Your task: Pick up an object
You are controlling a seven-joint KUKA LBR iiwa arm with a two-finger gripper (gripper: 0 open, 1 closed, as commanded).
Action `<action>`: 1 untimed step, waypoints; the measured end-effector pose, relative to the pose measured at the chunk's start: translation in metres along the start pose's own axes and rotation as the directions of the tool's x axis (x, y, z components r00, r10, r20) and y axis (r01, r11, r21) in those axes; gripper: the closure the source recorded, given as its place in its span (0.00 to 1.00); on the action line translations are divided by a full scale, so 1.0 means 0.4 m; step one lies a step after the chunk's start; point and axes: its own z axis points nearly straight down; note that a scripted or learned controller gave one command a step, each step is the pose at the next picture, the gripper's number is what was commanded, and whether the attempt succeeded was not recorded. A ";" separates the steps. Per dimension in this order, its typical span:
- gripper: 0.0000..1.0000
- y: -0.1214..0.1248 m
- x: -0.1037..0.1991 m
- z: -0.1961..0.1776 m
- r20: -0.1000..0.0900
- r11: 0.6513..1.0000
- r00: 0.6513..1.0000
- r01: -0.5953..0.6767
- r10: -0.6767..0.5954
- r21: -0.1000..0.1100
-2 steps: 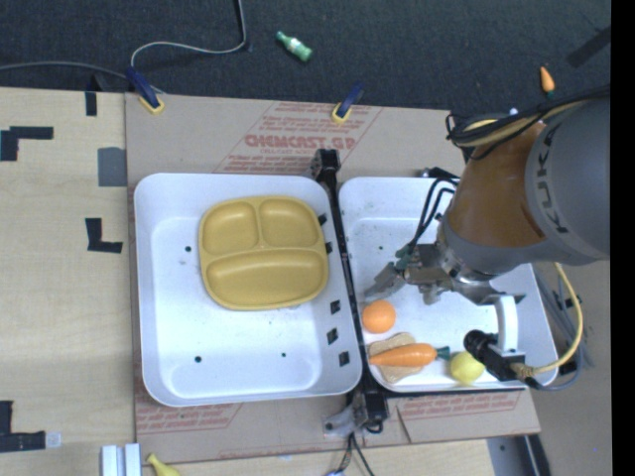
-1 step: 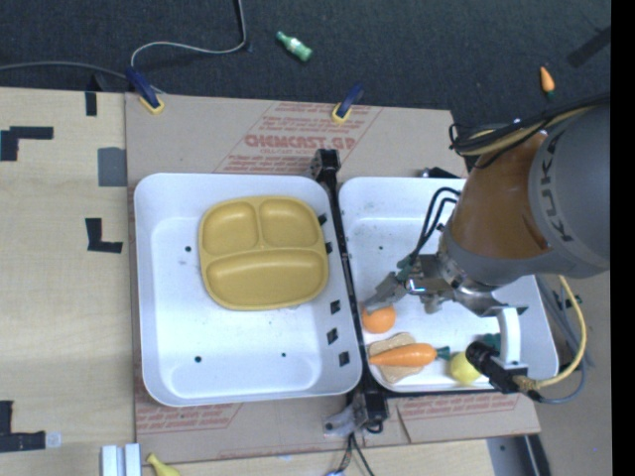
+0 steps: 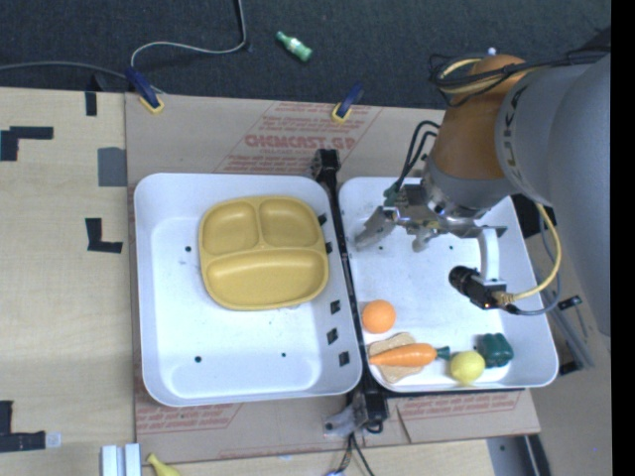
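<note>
In the right bin (image 3: 516, 296) several toy foods lie along the near edge: an orange ball (image 3: 378, 316), a carrot (image 3: 405, 355) lying on a tan bread slice (image 3: 392, 345), a yellow lemon (image 3: 467, 367) and a dark green piece (image 3: 494, 349). My gripper (image 3: 397, 228) hangs over the far left part of the right bin, well above and behind the orange ball. Its fingers (image 3: 374, 228) spread apart with nothing between them.
The left bin (image 3: 169, 296) holds a yellow three-compartment plate (image 3: 264, 250). A black divider (image 3: 337, 266) runs between the bins. A black cable fitting (image 3: 474, 286) hangs from the arm over the right bin. A green object (image 3: 295, 46) lies on the dark floor behind the bench.
</note>
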 end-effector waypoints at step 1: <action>0.00 -0.075 -0.124 0.245 -0.001 1.000 1.000 -0.001 0.001 -0.001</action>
